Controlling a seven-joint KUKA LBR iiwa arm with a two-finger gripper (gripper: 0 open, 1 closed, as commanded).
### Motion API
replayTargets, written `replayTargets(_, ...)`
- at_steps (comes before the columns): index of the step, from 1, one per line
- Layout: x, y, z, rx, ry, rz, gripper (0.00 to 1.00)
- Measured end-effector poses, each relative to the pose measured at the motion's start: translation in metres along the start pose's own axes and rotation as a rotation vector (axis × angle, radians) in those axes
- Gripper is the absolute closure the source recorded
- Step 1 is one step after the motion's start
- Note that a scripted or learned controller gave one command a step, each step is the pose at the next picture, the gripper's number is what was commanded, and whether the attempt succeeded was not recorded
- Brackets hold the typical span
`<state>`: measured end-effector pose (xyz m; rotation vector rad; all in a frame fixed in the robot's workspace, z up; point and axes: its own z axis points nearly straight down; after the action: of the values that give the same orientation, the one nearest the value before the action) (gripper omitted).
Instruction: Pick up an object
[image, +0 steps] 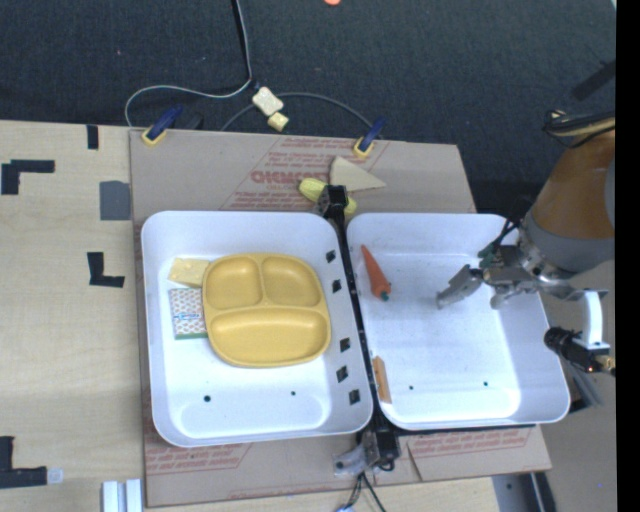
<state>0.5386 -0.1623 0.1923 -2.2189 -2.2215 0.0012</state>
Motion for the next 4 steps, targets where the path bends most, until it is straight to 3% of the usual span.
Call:
replayTargets(1,0.055,0.011,0.054,0.005,0.002,-0.004,0.0)
replayTargets(2,0.098,0.069,0.005,-0.008,0.0,-0.006,0.0)
replayTargets(3,0.058,0.085,0.109,-0.007,-0.004,0.002,0.0)
replayTargets(4,0.058,0.109,0.106,-0.004,-0.001,-0.001,0.0)
